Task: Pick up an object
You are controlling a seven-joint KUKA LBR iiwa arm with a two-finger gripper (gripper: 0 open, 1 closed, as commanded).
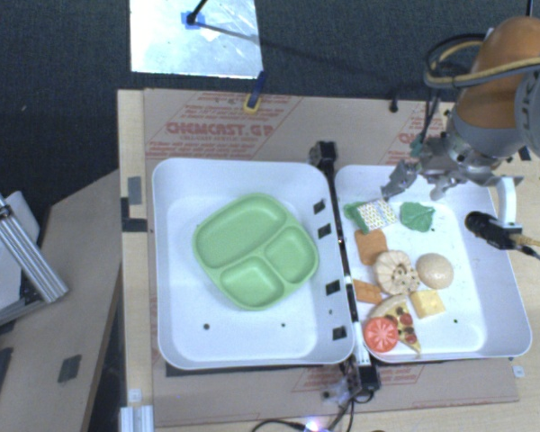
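Camera view, looking down at a slant: the grey arm with the orange band [513, 52] enters from the right, partly cut off by the frame edge, and its two-finger gripper [423, 180] hangs above the far part of the right shallow white bin [499, 318]. The jaws look spread, with nothing seen between them, though the fingers are small and blurred.

Below it lie a green leaf-shaped toy [417, 216] and a green-and-white patterned packet [371, 213], near each other. Closer to the camera sit an orange cracker-like square [372, 246], a tan ridged round piece [395, 272], a pale egg-shaped ball [435, 270], a yellow cheese cube [427, 304] and a red tomato slice [381, 334] overlapping a pizza slice [401, 318].

The left white bin [184, 331] holds a light green three-compartment plastic plate [255, 250]. Both bins rest on the table [216, 129].
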